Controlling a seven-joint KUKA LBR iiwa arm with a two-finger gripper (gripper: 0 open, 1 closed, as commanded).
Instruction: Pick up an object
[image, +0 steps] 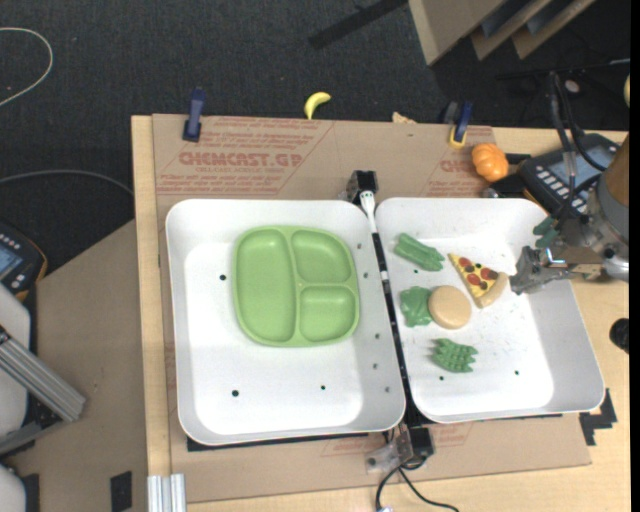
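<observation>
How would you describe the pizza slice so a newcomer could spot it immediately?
Look in the right-hand white bin, in its upper half, just left of the gripper. The pizza slice is a small yellow wedge with red spots. Its neighbours are green pieces and a round tan bun.

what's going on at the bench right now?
The gripper sits low over the right bin, just right of the pizza slice, with nothing visibly between its fingers. Also lying in that bin are a round bun and three green toy vegetables. The left bin holds a green divided plate. No pick yet.
</observation>
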